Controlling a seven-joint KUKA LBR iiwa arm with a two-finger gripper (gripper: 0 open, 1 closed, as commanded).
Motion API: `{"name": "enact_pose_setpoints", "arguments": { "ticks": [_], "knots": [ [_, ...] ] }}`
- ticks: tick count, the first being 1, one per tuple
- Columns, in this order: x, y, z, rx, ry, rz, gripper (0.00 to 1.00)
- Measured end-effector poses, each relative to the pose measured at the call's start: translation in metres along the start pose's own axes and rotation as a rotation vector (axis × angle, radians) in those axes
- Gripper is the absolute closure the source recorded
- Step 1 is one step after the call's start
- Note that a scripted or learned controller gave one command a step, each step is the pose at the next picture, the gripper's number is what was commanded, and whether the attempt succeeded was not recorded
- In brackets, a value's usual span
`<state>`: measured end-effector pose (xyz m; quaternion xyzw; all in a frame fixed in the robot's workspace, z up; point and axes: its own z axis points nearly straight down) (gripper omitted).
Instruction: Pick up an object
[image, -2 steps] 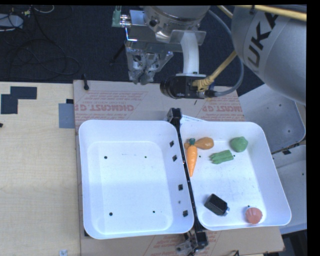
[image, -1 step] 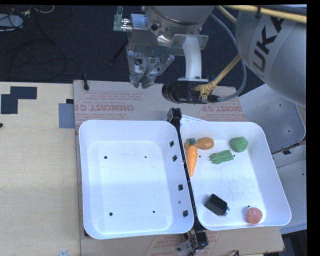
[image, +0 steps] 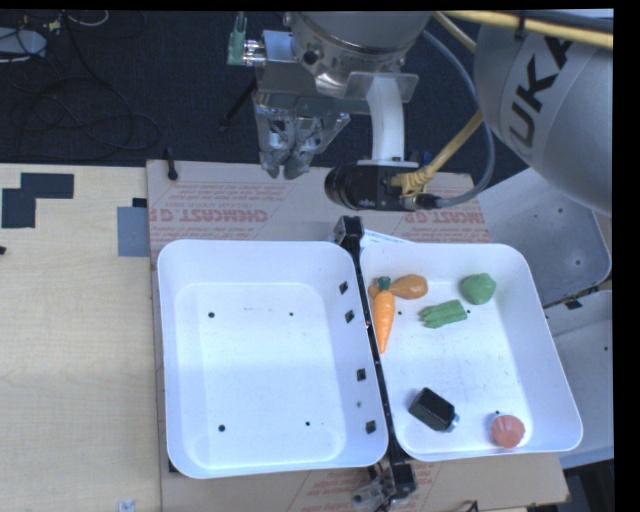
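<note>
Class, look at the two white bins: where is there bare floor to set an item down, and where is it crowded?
The left bin has a bare floor from wall to wall. In the right bin, a bare patch lies mid-floor between the green pod above and the black block and red ball below. Its top is crowded: carrot, orange piece, pod, green lump.

Tabletop (image: 70, 330): light wood surface, covers left of frame. Dark grey patches on it at upper left: a stepped shape (image: 35, 197) and a smaller rectangle (image: 131, 230) to its right. Cardboard sheet (image: 250, 208) with red reversed lettering lies at centre, its lower edge showing at the bottom of the frame. Black cables (image: 90, 80) trail over dark floor along the top left. Grey metal plate (image: 560, 215) at right.
</note>
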<state>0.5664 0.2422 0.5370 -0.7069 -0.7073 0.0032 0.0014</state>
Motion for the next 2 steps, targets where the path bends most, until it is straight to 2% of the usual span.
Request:
{"name": "enact_pose_setpoints", "arguments": {
  "ticks": [1,2],
  "knots": [
    [0.0,0.0,0.0,0.0,0.0,-0.001,1.0],
    [0.0,-0.003,0.03,0.001,-0.001,0.002,1.0]
  ]
}}
